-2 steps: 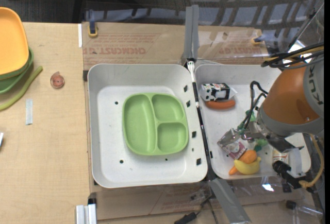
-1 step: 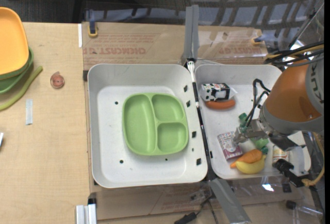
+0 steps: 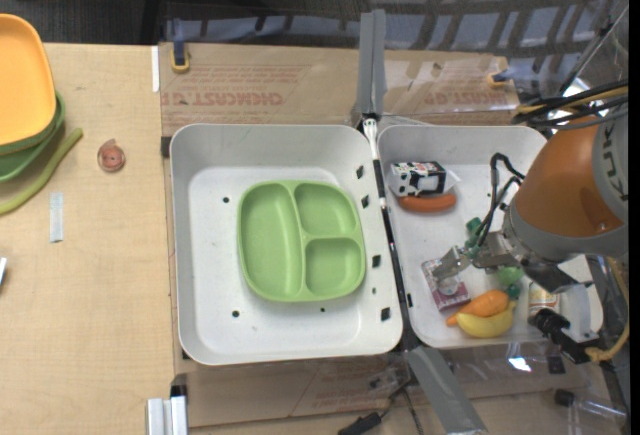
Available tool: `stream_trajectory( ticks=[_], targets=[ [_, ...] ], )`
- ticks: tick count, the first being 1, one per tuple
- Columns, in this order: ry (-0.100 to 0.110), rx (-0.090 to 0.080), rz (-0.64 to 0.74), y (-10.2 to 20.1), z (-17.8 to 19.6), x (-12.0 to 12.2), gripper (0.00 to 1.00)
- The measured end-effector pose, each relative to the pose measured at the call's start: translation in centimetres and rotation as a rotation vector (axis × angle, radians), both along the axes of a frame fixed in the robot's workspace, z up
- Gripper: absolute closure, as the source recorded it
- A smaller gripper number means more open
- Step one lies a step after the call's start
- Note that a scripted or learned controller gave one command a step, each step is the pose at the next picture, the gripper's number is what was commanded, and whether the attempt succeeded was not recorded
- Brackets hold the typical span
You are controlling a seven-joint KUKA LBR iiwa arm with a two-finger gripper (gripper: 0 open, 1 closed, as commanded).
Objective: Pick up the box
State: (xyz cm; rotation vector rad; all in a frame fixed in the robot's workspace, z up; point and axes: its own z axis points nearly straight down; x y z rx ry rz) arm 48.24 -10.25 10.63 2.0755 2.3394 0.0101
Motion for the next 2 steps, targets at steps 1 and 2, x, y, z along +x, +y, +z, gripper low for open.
stream_trajectory(
  ticks=[1, 2],
  targets=[
    [0.016, 0.001, 0.435, 0.59, -1.51, 2.36, 0.00],
    [0.016, 0.002, 0.431, 0.54, -0.64, 2.39, 1.00]
  ],
)
